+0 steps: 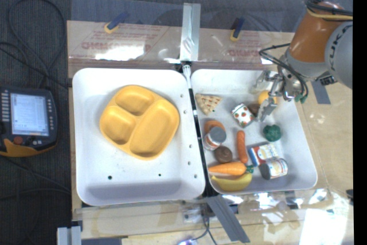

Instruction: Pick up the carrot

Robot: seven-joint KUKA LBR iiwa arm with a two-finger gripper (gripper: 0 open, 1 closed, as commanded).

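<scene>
Gripper (268, 101) over the far right part of the right bin (304, 146), pointing down.

Finger spread impossible to tell from this angle; nothing clearly seen between the fingers. Just left of the gripper, a small white cube with red and green marks (243, 115); nearer and a little right, a dark green lump (273, 132). Well apart, at the near edge, the carrot (228, 168), lying lengthwise against a banana (232, 182). In the left bin (92, 181), a yellow divided plate (139, 120).
</scene>
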